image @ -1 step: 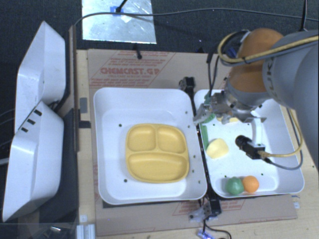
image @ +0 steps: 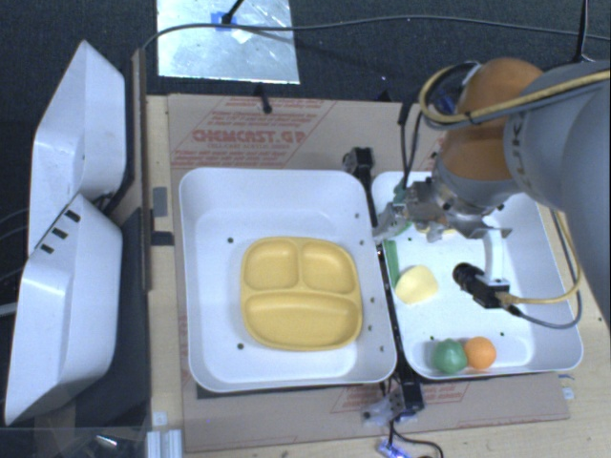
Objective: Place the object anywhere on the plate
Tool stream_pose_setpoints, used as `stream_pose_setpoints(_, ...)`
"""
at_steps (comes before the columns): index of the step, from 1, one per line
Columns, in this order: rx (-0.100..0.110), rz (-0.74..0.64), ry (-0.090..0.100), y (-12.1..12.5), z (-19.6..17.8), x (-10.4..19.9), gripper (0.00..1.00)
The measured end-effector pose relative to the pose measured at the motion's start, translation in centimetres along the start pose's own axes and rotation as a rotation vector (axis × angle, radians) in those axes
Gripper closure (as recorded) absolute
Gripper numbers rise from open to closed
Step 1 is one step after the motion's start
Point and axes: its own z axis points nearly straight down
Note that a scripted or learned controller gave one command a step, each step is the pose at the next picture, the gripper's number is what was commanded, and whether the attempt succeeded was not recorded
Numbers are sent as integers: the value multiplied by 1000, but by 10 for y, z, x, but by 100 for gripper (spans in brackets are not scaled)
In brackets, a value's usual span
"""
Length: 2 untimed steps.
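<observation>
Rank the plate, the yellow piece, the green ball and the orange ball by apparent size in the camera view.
1. plate
2. yellow piece
3. green ball and orange ball: look about alike, so no ranking between them.

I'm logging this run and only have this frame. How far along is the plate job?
Nothing looks done: the yellow plate in the left bin has nothing on it. In hand: the gripper is low over the right bin, near a green stick. The pale yellow piece, green ball and orange ball lie there. Picking and placing remain.
</observation>
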Motion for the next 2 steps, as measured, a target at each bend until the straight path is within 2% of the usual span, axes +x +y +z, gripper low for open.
stream_pose_setpoints(1,0,0,0,0,0,0,0)
stream_pose_setpoints(2,-2,1,0,8,-32,-19,0)
